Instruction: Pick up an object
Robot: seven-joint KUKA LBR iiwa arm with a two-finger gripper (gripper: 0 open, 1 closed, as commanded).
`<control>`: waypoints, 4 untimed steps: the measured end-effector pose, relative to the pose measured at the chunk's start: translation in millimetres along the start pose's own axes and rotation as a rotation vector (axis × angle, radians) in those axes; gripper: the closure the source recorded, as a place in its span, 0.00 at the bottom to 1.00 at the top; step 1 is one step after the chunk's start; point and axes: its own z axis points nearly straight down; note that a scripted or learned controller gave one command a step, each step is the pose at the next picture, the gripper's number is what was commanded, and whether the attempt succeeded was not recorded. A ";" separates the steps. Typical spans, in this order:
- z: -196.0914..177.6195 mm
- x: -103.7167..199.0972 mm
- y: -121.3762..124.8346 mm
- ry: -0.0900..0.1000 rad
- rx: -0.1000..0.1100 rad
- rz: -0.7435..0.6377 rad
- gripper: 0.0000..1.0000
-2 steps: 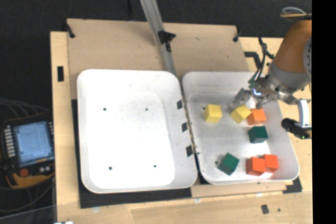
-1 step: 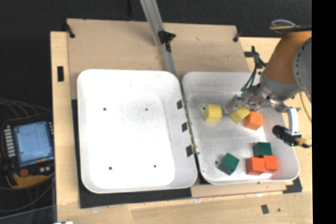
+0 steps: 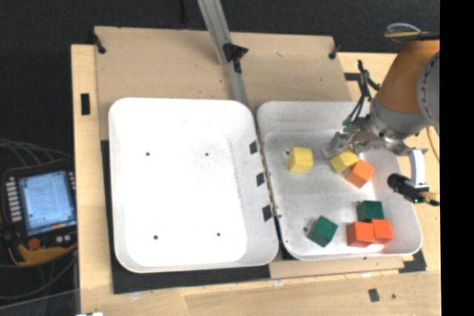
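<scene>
Blocks lie scattered in the right bin, and the gripper sits low over that bin's upper middle, at the end of the grey arm with its orange band, which comes in from the right. Whether the gripper is spread or pressed together cannot be told from this slanted view; nothing can be seen caught in it. Just below the gripper, close enough that contact cannot be ruled out, lies a yellow block, tilted, with an orange block touching its lower right corner. A second yellow block sits apart, left of the gripper and a little lower, on bare bin floor. Further down from the gripper, near the bin's lower right corner, a dark green block rests just above a pair of orange-red blocks lying side by side and touching. Another green block lies left of that pair, near the bin's lower edge. Left of the right bin, touching it along a shared edge, is the left bin. A slanted metal pole rises above the seam between the bins. Far left of the bins, a handheld pendant with a lit screen rests off the bench.
</scene>
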 end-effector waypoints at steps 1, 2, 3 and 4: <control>-44.0 0.3 -1.4 0.004 0.005 -0.001 1.00; -100.8 -2.4 -9.5 0.002 0.003 0.000 1.00; -145.4 -4.0 -3.7 0.003 0.004 -0.004 1.00; -142.9 37.7 4.2 0.006 0.011 -0.006 1.00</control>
